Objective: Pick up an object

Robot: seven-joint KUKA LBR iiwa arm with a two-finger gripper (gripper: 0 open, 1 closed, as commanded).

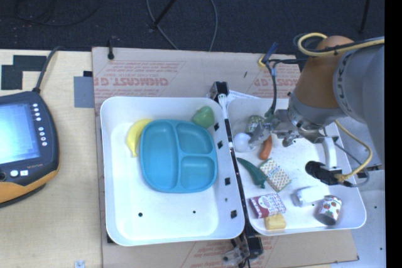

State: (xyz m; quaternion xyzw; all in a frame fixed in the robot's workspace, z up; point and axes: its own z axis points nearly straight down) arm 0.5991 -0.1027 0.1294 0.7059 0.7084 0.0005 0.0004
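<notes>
A cardboard-covered surface (pixel 157 75) carries two white bins below dark carpet. In the left bin (pixel 119 210), a blue divided plate (pixel 178 155) sits mid-bin, a yellow piece (pixel 133 135) touching its left edge and a green lump (pixel 203 115) near the far right corner; the near edge lies open. In the right bin (pixel 358 213), the hand (pixel 276 132) hangs at the far left part over an orange carrot (pixel 266 148); its grip cannot be told. A green pepper (pixel 252 171), checkered packet (pixel 275 174), red packet (pixel 267 204) and small can (pixel 328 209) crowd the near half.

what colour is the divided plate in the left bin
Light blue. The divided plate shows clearly in the camera view, lying in the left bin.
</notes>
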